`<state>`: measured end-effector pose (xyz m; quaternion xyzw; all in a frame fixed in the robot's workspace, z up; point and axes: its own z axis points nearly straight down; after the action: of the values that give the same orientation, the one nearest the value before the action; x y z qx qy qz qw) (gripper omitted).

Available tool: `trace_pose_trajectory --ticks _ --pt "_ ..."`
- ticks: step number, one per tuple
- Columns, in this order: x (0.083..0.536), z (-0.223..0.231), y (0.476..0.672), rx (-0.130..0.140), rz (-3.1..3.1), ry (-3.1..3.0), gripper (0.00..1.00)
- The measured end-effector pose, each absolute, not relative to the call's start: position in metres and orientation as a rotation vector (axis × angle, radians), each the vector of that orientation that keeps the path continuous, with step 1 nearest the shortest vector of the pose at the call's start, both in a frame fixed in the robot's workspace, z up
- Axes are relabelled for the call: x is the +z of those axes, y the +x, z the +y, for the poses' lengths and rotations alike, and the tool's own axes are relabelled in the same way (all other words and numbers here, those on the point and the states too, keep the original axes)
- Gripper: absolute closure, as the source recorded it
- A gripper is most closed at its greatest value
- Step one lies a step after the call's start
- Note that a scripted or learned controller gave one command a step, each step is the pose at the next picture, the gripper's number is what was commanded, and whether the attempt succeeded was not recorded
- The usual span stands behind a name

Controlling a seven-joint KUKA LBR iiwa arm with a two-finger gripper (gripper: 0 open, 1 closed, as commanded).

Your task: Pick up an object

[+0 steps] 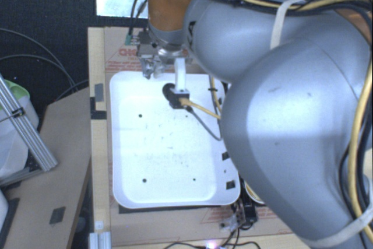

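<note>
Hovering over a corner of the white bin (125, 143), the gripper (150, 69) should be lowered only onto a seen object; its width cannot be told.

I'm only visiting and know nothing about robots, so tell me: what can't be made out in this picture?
Everything right of the white bin: camera view, covered by the grey arm.
Pincer, camera view: small and blurred, so whether it holds anything is unclear.
Dark specks in the bin: too small to identify.
Green thing at left: cut off by the picture's edge.
</note>
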<state>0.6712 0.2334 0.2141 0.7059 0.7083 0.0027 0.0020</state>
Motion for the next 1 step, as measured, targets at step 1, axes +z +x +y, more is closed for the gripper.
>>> trace_pose_trajectory --ticks 1 --pt "0.2860 0.1795 0.6220 0.004 2.218 2.223 1.00"
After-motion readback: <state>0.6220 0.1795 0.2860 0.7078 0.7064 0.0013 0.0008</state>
